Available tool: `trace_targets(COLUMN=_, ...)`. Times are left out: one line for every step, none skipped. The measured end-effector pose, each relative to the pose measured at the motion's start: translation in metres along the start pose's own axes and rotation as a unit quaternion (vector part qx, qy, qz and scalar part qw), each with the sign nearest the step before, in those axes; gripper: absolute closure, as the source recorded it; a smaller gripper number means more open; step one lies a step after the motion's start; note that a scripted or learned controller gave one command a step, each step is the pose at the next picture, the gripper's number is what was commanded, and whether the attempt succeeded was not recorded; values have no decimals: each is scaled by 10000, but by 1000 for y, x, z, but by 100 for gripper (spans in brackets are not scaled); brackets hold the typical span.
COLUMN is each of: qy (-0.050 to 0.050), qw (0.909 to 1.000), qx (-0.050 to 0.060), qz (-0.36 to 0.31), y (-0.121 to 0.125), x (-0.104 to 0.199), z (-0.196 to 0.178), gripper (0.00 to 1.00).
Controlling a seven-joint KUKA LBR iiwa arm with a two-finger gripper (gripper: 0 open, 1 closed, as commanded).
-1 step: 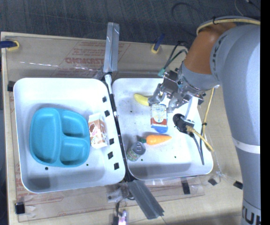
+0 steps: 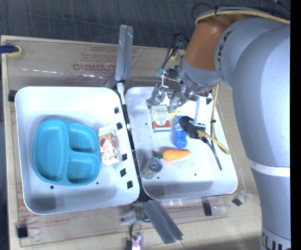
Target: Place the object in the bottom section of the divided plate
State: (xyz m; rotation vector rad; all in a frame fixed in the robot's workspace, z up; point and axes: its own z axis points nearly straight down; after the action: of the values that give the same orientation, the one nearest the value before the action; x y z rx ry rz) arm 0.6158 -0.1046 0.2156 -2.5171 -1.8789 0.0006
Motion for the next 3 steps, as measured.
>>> trace_targets(qy=-5, qw=9843, qx=-1, qz=-1763, y=7, x=85, z=22, gripper=100)
trace_targets(qy=-4, qw=9323, qx=20, qz=-3617, y=-36, x=145, z=25, gripper=100)
trace_targets(qy=-5, qw=8876, qx=22, qz=-4605, y=-127, x=218, z=47, gripper=100)
